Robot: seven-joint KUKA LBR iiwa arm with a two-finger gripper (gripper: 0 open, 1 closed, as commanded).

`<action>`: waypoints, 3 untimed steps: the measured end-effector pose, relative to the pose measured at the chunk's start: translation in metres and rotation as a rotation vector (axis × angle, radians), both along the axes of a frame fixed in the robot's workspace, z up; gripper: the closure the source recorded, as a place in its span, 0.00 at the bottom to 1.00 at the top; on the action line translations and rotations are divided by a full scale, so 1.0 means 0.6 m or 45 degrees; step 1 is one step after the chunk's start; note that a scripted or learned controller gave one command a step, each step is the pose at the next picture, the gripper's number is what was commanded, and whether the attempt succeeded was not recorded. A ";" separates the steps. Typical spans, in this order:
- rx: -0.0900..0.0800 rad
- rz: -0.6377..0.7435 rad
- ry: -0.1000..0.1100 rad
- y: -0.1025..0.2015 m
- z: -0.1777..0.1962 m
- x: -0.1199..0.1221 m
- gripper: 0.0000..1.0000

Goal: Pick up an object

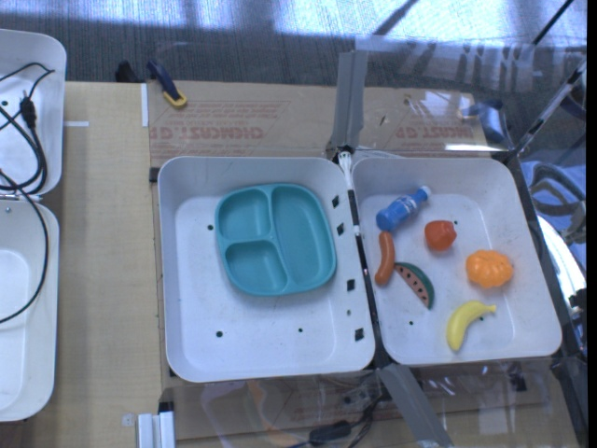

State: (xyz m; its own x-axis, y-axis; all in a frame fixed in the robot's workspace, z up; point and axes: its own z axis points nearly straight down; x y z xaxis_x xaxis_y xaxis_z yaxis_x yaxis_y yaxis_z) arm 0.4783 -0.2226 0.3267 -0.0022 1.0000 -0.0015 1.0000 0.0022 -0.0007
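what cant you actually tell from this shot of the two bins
- Blue bottle, camera view: any label text is too small to read.
- Watermelon slice and sausage: too small to tell whether they touch.
- Teal divided plate: its underside and the bin floor beneath are hidden by the plate itself.
- White tubs at the left: cut off by the image edge.
- Right bin: its right rim is blurred by glare and reflections.
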 end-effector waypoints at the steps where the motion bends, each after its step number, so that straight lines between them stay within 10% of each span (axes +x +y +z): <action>1: 0.000 -0.002 0.002 0.001 -0.022 0.000 1.00; 3: 0.000 -0.001 0.000 0.000 -0.015 0.000 1.00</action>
State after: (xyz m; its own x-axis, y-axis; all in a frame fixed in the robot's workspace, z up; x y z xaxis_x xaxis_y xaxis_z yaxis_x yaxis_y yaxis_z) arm 0.4784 -0.2224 0.3177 -0.0012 1.0000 -0.0013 1.0000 0.0012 -0.0011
